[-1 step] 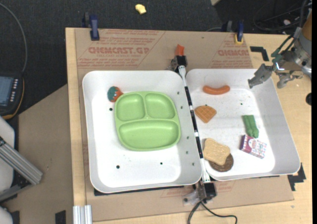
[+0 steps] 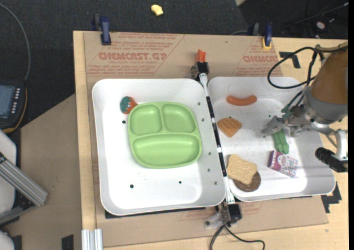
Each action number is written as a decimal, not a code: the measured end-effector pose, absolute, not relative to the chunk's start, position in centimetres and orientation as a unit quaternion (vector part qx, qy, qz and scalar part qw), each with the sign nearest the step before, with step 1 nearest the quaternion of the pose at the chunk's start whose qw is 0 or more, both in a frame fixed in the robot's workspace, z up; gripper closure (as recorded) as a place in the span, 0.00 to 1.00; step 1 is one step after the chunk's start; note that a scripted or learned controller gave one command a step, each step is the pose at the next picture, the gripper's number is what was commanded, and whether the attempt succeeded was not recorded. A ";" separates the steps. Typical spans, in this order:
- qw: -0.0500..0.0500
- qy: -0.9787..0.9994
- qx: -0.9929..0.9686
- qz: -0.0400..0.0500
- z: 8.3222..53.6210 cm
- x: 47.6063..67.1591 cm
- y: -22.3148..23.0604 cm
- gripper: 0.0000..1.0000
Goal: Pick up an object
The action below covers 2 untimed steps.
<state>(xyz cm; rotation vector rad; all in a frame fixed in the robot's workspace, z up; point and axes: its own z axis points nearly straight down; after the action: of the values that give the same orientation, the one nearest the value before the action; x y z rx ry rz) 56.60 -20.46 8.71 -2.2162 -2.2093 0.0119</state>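
the right bin [image 2: 265,86] holds a scatter of small things: a red sausage [image 2: 241,99] lying crosswise near its 12 o'clock edge, an orange waffle piece [image 2: 229,126] at about 9 o'clock of the bin's middle, a tan cracker [image 2: 241,168] resting on a brown disc [image 2: 248,183] at 7 o'clock, and a purple packet [image 2: 282,163] at 5 o'clock. the claw [image 2: 283,127] hangs over the bin's 3 o'clock side, just above a green piece [image 2: 282,143]; whether it is released or clenched cannot be told, since the metal parts blur together. the green piece lies just beside the packet's upper corner, its long axis running from 12 to 6 o'clock, its top end under the claw. nothing else crowds it on the 9 o'clock side. the left bin [image 2: 110,144] carries a green divided plate [image 2: 164,134] with a small red and teal ball [image 2: 128,104] touching its 10 o'clock corner. both bins sit on a bench [image 2: 83,133] covered in brown printed cardboard, clamped at the far edge (blue clips [image 2: 103,29] show there), with dark carpet beyond bearing one yellow scrap [image 2: 157,9].
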 end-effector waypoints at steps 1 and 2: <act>-0.002 -0.707 -0.707 -0.001 10.8 57.1 -20.4 1.00; -0.002 -0.707 -0.707 0.000 10.7 57.1 -20.4 0.00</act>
<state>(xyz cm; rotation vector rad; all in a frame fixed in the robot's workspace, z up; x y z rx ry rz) 57.12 -20.38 10.69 -2.2236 -2.2239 -0.0011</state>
